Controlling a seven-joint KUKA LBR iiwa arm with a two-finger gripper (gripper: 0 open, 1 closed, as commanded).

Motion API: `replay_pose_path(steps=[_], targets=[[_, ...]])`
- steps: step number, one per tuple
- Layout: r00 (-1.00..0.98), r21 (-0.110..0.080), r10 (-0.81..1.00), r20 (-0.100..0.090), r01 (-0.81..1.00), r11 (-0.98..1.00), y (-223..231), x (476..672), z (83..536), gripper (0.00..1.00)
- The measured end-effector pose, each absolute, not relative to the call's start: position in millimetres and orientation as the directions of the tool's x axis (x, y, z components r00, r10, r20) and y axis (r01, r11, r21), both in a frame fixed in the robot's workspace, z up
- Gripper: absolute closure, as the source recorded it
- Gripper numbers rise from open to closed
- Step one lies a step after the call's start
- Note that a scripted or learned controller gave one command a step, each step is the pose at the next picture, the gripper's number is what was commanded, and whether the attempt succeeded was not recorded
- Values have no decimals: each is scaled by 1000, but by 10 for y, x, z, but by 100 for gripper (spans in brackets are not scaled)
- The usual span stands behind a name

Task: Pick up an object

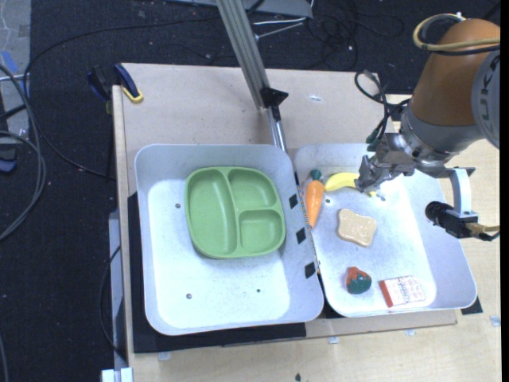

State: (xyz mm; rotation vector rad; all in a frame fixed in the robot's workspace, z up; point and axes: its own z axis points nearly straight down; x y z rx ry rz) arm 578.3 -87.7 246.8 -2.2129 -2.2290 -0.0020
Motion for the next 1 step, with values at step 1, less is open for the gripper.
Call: replay_pose_path(steps=[1], targets=[[-7, 0, 1000, 1, 1000, 7, -419, 5798, 2379, 100]])
